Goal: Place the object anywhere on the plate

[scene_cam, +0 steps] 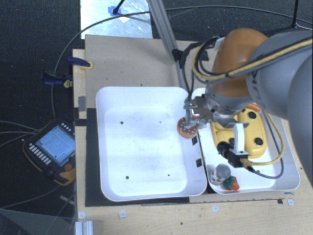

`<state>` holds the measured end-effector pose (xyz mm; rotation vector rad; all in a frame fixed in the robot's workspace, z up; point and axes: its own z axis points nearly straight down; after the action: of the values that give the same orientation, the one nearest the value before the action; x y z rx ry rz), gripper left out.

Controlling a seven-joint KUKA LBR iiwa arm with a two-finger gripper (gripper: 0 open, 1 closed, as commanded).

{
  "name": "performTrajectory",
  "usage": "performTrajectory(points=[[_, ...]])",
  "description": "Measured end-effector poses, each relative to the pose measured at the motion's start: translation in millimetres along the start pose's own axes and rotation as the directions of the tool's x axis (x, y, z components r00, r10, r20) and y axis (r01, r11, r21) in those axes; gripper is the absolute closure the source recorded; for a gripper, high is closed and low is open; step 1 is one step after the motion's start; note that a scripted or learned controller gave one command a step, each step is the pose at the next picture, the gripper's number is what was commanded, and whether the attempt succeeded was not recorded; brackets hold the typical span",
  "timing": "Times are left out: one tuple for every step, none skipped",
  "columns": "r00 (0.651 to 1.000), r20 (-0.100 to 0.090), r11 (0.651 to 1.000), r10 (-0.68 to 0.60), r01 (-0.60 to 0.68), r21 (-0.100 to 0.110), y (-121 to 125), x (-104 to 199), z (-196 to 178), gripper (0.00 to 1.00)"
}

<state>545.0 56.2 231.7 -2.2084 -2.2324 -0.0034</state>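
A small round brown object (pixel 186 128), like a sprinkled donut, hangs over the rim between the two bins, at the right edge of the left bin (pixel 142 146). My gripper (pixel 190 119) reaches down onto its top edge, with the fingers closed on it. The yellow plate (pixel 254 131) lies in the right bin (pixel 288 177), just right of the gripper, and the grey arm with its orange band covers part of it.
A small grey cylinder (pixel 223 171) and an orange and green piece (pixel 231 182) sit at the near end of the right bin. A teach pendant (pixel 51 151) lies off the bench to the left. A slanted metal pole (pixel 164 23) crosses behind the bins.
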Motion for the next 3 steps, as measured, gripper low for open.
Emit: performTrajectory(points=[[1.0, 0.0, 1.0, 0.001, -0.001, 0.0, 5.0, 50.6, 12.2, 1.0], [1.0, -0.001, 1.0, 0.0, 0.0, -0.002, 10.6, 106.3, -0.3, 1.0], [1.0, -0.001, 1.0, 0.001, -0.001, -0.001, 17.3, 154.1, -1.8, 1.0]])
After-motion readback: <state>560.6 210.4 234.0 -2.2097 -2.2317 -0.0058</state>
